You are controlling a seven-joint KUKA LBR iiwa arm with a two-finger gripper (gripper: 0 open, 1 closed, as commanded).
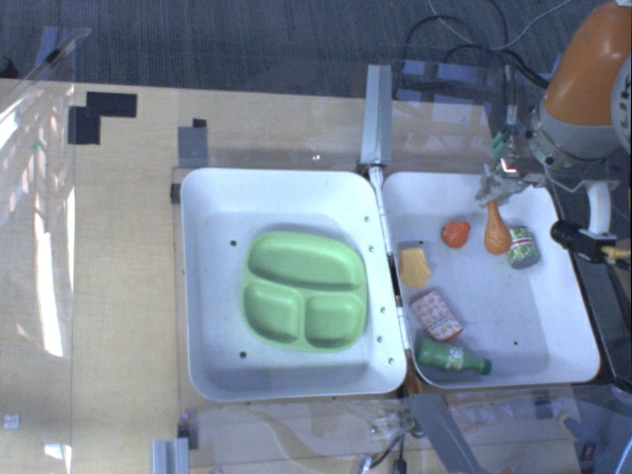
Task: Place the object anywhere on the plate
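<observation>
A green divided plate [302, 289] lies in the left white bin [212, 363]. The right bin [563, 334] holds several small items: a red tomato-like piece [455, 233], an orange drumstick-shaped piece [496, 230], a green can [522, 247], a yellow wedge [415, 266], a red-and-white packet [435, 315] and a green bottle [451, 357] lying on its side. My gripper [500, 188] hangs over the far part of the right bin, just above the orange piece, with nothing visibly held.
A metal divider [376, 126] runs between the bins at the back. Cables [474, 28] trail behind the right bin. The arm's orange band [585, 67] fills the upper right corner. Bare wooden bench [99, 265] stretches to the left.
</observation>
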